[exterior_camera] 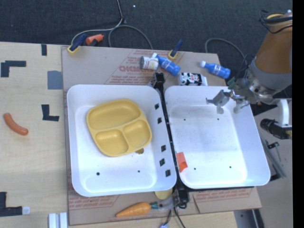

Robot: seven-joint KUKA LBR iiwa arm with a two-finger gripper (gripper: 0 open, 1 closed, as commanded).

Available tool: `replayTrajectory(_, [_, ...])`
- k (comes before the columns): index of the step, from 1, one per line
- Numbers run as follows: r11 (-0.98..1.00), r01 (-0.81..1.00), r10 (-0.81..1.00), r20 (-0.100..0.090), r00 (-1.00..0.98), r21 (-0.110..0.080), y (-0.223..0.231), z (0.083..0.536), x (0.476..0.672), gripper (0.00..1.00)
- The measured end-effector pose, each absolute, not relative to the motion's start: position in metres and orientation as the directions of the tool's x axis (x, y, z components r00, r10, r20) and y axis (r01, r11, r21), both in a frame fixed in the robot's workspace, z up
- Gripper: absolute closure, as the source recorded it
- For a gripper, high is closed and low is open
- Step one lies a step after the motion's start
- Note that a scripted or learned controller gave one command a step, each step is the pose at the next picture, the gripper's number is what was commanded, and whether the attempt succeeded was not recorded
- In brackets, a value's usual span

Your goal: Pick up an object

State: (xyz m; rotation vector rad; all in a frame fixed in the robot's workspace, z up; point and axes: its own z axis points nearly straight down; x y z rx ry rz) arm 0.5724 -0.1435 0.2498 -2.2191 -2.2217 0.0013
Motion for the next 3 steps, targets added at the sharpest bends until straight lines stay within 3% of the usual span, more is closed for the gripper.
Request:
replayTrajectory(1, [0.003, 1.000, 1.000, 0.001, -0.003, -0.006, -0.103, 0.083, 0.567, 0.00])
replayTrajectory(2, [0.002, 1.000, 1.000, -0.002, -0.002, 0.002, -0.095, 0.086, 0.619, 0.00])
replayTrajectory(3, [0.003, 1.000, 1.000, -0.001, -0.003, 0.005, -0.115, 0.086, 0.671, 0.00])
